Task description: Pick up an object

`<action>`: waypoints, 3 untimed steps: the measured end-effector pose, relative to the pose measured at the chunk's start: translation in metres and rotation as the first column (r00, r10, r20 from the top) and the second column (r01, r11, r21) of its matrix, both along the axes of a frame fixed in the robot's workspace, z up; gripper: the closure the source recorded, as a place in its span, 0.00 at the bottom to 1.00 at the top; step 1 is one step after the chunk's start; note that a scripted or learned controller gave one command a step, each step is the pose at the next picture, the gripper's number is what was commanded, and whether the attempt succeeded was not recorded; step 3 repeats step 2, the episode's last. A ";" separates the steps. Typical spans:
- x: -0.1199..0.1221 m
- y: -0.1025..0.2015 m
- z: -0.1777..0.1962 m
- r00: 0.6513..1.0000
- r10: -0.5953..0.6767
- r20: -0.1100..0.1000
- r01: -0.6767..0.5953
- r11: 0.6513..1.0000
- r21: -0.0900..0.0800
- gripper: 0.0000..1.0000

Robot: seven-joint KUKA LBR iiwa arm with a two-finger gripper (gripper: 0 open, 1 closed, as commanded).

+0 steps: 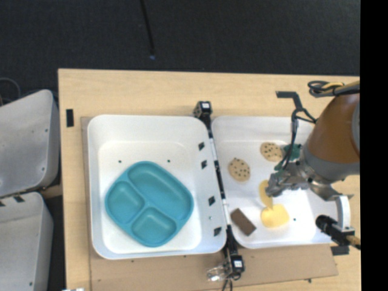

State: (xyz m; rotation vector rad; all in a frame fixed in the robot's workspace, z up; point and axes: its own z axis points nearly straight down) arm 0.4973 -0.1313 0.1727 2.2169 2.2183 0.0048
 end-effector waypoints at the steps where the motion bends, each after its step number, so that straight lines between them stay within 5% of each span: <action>1: -0.008 0.001 0.056 1.000 0.002 0.001 -0.002 1.000 0.000 1.00; 3: -0.006 0.000 0.084 1.000 0.003 -0.001 -0.003 1.000 0.000 1.00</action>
